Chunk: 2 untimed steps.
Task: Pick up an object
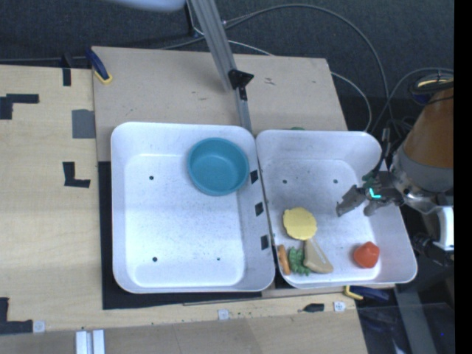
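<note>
The right bin (310, 150) holds a yellow round piece (300, 223), a tan wedge (317, 257), a small orange and green carrot-like toy (290, 259) and a red tomato-like ball (366, 254). My gripper (358, 205) hangs over the right side of this bin, above bare floor. It stands right of the yellow piece and up from the red ball. Its two dark fingers are spread, and nothing sits between them. A blue bowl (217, 166) rests in the upper part of the left bin (140, 220).
A grey metal pole (221, 43) slants down from the top to the seam between the bins. Cables loop over the dark floor at the upper right. Black clips (259, 209) sit along the shared bin wall.
</note>
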### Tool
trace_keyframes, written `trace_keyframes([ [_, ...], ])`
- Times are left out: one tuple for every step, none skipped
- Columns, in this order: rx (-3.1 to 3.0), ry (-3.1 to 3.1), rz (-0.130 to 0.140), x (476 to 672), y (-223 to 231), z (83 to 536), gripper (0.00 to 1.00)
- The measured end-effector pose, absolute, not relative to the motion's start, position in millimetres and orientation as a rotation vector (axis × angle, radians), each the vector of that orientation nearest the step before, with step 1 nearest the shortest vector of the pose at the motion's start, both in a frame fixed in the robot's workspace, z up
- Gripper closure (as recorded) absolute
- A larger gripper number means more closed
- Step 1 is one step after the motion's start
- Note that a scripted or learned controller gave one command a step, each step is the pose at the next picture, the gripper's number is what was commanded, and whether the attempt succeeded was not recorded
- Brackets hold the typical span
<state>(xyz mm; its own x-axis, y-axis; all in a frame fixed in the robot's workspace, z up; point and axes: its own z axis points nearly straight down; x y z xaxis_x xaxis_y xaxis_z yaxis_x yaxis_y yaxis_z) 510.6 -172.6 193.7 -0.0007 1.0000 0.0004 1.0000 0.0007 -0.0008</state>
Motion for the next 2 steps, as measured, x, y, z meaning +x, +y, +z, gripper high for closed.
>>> trace_keyframes([
  [-2.22, -2.222, 0.0, 510.7, -172.6, 193.7, 0.0],
  [-2.217, -2.219, 0.004, 510.1, -161.7, 139.3, 0.0],
])
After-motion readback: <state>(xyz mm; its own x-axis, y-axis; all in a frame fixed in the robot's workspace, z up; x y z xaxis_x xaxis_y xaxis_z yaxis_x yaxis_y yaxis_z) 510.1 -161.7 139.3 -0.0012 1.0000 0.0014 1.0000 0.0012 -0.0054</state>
